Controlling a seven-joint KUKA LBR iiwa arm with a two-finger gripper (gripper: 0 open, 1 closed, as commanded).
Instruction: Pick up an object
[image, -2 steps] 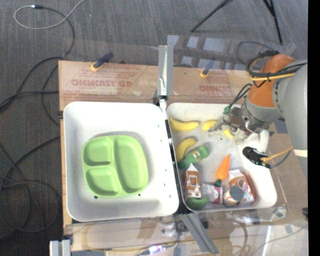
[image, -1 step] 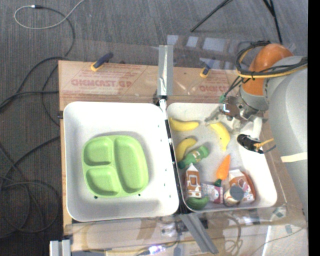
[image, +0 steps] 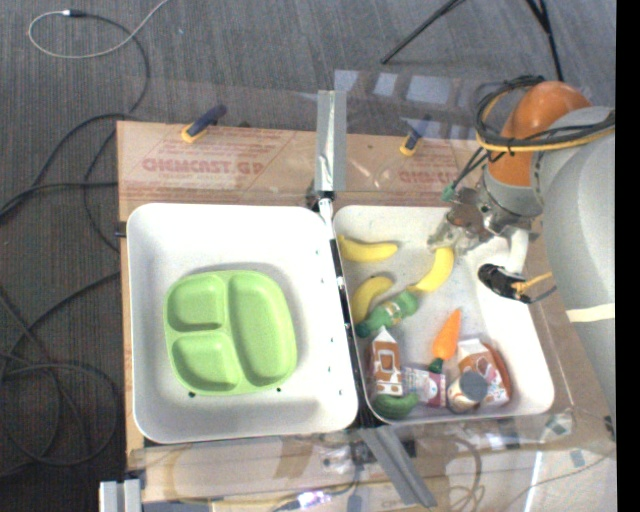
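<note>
Claw (image: 452, 232) low over the right bin's (image: 540, 385) far corner, just beside a banana (image: 437, 271), its spread untellable.

Printed in faded red capitals along the cardboard sheet (image: 230, 160) under the bins, above the left bin: something like "GIGACAST GP", the letters too washed out to be sure of. A second run of the same red print on the cardboard above the right bin, partly hidden and unreadable. Coloured labels on the small carton (image: 386, 364) and on the pouch (image: 482, 377) in the right bin, their print too small to read.
</note>
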